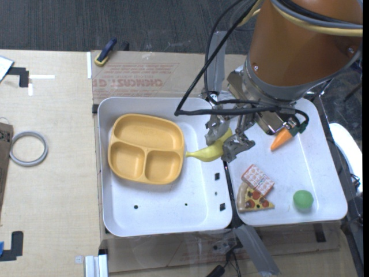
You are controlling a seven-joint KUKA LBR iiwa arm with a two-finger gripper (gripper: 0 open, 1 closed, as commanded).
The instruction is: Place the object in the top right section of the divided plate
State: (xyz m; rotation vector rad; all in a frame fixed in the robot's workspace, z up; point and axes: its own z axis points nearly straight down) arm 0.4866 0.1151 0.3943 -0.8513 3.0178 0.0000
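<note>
1. Two white bins sit side by side on the counter, and my tool (226,138) hangs low over the ridge where they meet, its fingers pointing down.
2. Between those fingers I see the thick end of the banana (211,148); my fingers look pinched on it, while its thin yellow tip trails away from me to the left, close to the bin floor.
3. Just past that tip lies the divided plate (147,149), yellow, resting in the left bin (167,215) with one long section on its far side and two smaller ones nearer the camera.
4. My judgement: the target section is the far one, toward its end nearer my tool, so the carry is short.
5. First risk: my grip is on one end only, so the banana can swing or slip out as I lift, since most of its length hangs free.
6. Second risk: if I travel too low, the drooping tip could catch the plate rim and shove the plate or twist the fruit loose.
7. Third risk: the banana is long and curved; released off-centre, it may bridge the divider and end in a neighbouring section.
8. Behind me, in the right bin (323,172), the carrot (282,138) lies just beside my wrist, with a wafer block (258,179), pizza slice (253,199) and green ball (302,199) farther off; the hanging cables might brush the carrot.
</note>
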